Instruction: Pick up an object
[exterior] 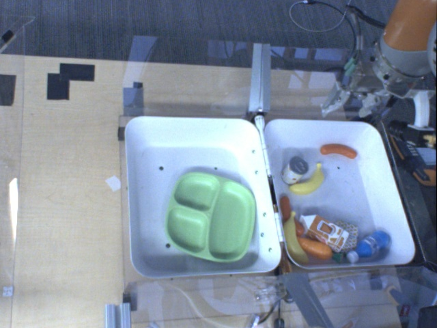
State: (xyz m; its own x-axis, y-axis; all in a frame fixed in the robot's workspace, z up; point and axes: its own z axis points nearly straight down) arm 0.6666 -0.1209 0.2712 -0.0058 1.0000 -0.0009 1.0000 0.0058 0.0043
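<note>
White bins sit side by side on the wooden desk [61, 183]; the left bin [147, 251] holds a green plate [212, 217] with three parts. The right bin [389, 183] holds small things to pick; an orange hot dog [339, 151] lies near the far wall; a yellow banana [311, 181] touches a little grey and white toy [296, 169]; a small box [328, 232], a carrot [315, 247], another banana [293, 240] and a blue bottle [369, 245] crowd the near side. The tool [351, 101] hangs above the far edge of the right bin, over the desk, away from the things; I cannot tell if it is spread or pressed together.
</note>
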